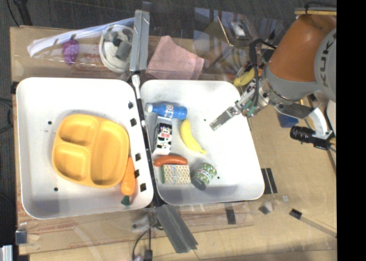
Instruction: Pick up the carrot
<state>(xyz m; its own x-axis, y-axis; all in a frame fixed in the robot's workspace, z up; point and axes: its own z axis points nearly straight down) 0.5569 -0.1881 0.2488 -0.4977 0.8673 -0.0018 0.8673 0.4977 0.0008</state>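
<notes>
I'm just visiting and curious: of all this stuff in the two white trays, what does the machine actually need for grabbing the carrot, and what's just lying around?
Part of the job:
- carrot, left bin, beside the yellow plate
- pincer, over the right bin

Just lying about:
- yellow plate
- banana
- blue bottle
- sausage
- green can
- pink cloth

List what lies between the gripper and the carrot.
In the camera view, the gripper hangs over the right bin. Toward the carrot in the left bin lie the banana, the red sausage and the bins' shared walls.
</notes>
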